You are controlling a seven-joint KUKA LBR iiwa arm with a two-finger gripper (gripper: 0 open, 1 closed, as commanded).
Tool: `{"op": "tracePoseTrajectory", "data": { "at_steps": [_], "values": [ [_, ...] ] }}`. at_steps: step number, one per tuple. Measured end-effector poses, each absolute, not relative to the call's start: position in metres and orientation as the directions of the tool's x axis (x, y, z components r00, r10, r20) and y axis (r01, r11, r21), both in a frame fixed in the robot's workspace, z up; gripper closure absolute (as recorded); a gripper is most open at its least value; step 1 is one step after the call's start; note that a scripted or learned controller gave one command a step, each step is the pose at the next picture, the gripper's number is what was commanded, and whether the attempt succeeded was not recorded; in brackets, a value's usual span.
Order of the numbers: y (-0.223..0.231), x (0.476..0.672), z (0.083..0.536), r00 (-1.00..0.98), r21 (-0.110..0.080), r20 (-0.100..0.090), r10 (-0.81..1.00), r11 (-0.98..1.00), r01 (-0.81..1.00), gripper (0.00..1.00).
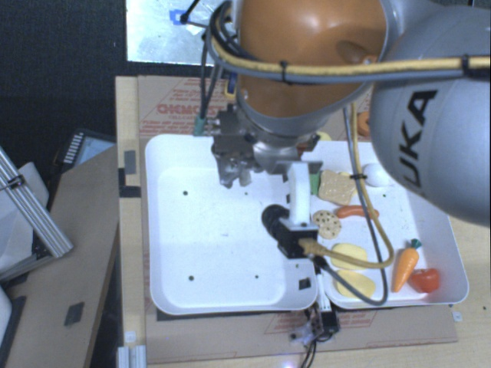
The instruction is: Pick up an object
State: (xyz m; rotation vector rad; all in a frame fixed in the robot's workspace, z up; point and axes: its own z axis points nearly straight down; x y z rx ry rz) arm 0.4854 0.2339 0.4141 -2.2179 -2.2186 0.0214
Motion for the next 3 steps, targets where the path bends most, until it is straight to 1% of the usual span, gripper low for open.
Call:
{"op": "tracePoseTrajectory", "data": {
  "at_steps": [1, 2, 3],
  "values": [
    [0.234, 0.487, 0.543, -0.005, 0.014, 0.007, 1.0, 0.005, 1.0, 1.0],
    [0.234, 0.486, 0.535, -0.005, 0.001, 0.001, 1.0, 0.005, 1.0, 0.0],
    [0.235, 0.486, 0.547, -0.008, 0.004, 0.003, 1.0, 0.008, 1.0, 1.0]
  ]
}}
